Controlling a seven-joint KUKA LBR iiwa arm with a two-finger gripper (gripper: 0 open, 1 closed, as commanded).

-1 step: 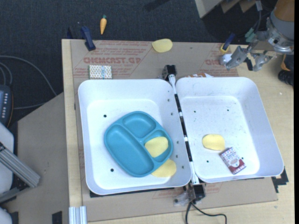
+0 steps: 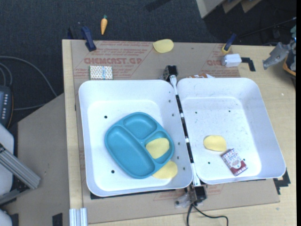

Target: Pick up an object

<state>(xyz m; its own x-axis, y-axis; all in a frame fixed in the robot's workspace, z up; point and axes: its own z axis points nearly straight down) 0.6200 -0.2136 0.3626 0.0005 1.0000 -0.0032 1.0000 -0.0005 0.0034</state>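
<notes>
The gripper [image 2: 278, 55] hung at the far right edge above the bench, well clear of both bins, and whether it was released or clenched could not be told. In the left bin [image 2: 94, 107] lay a blue divided plate [image 2: 131, 147] with one yellow piece [image 2: 157, 147] in its small compartment and a second yellow piece [image 2: 166, 171] touching its near rim. In the right bin [image 2: 254, 107], a third yellow piece [image 2: 215, 142] sat near a red-and-white packet [image 2: 233, 162], and a fourth yellow piece [image 2: 163, 45] rested on the board behind the bins.
</notes>
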